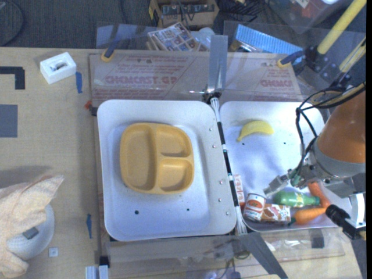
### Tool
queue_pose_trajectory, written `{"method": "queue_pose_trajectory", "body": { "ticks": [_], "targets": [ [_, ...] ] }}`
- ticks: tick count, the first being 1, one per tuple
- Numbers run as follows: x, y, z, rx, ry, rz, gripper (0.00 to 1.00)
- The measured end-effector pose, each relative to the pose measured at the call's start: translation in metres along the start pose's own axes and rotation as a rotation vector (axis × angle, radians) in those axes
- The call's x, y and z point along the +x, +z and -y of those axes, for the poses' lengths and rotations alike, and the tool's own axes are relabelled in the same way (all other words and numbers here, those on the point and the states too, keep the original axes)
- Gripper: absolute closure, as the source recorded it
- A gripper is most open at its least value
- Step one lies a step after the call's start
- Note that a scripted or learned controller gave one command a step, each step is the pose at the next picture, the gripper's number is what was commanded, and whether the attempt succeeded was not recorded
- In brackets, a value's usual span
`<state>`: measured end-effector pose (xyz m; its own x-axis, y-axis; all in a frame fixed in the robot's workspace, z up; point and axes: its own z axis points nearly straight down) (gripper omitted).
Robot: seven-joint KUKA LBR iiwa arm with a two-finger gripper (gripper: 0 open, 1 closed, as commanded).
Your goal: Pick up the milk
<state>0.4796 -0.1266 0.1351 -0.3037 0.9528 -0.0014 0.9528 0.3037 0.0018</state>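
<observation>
The milk (266, 209), a small red and white carton, lies on its side at the front left corner of the right bin (256, 161). My gripper (289, 182) hangs low over the bin's front right part, just above and to the right of the carton. It sits right over a green bottle (297, 200). I see nothing held in it. The arm's orange band (347, 133) hides the bin's right side.
An orange carrot (311, 214) lies beside the green bottle, close to the milk. A yellow banana (256, 129) lies at the back of the right bin. The left bin (116, 214) holds a yellow divided tray (156, 157). Clear panels stand behind both bins.
</observation>
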Motion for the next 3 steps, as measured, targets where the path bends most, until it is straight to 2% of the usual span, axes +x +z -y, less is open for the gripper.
{"method": "queue_pose_trajectory", "body": {
  "ticks": [1,2,3],
  "targets": [
    [0.024,0.047,-0.009,-0.004,0.085,0.003,0.00],
    [0.026,0.047,-0.011,-0.008,-0.090,0.004,0.00],
    [-0.029,-0.004,0.009,-0.001,-0.253,0.002,0.00]
  ]
}}
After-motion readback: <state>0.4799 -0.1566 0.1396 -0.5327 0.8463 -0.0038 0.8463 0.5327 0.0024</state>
